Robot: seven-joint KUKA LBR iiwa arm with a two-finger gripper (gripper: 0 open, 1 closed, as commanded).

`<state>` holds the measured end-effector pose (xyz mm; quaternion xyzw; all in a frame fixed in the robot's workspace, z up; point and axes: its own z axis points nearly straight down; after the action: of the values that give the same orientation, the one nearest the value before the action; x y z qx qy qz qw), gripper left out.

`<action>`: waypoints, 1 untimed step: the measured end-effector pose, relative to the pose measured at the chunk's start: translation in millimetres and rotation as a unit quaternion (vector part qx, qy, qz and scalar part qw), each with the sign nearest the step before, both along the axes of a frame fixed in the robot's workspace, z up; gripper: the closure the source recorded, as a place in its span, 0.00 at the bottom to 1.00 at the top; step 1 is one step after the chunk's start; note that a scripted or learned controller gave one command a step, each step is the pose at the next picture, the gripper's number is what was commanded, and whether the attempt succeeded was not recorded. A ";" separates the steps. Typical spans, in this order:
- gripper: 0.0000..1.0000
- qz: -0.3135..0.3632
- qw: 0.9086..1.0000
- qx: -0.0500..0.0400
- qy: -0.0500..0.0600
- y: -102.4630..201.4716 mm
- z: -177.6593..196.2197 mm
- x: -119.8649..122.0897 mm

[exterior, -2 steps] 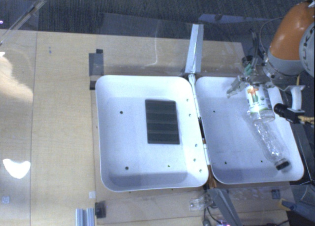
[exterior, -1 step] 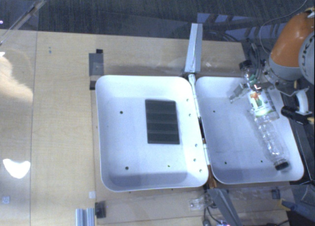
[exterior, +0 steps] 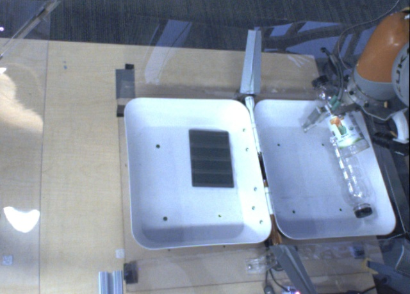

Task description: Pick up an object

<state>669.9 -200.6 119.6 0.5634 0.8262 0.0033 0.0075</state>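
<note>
Camera view: clear plastic bottle (exterior: 349,161) lies flat in right bin (exterior: 288,177), near far-right wall, dark cap toward front. Gripper (exterior: 334,108) sits at bottle's top end; cannot tell finger state. Bottle likely light, smooth, slippery, rolls easily. Best grab across middle.

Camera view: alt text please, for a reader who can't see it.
A grey arm's gripper hovers at the top of the right white bin, over one end of a clear plastic bottle lying along its right side. The left bin holds a flat dark rectangular block.
</note>
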 end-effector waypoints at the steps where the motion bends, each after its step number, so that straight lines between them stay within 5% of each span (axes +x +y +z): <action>1: 0.00 0.049 0.999 0.002 0.006 -10.2 -0.2 5.1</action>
<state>674.9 -210.8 119.4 0.5219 0.8530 0.0013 0.0011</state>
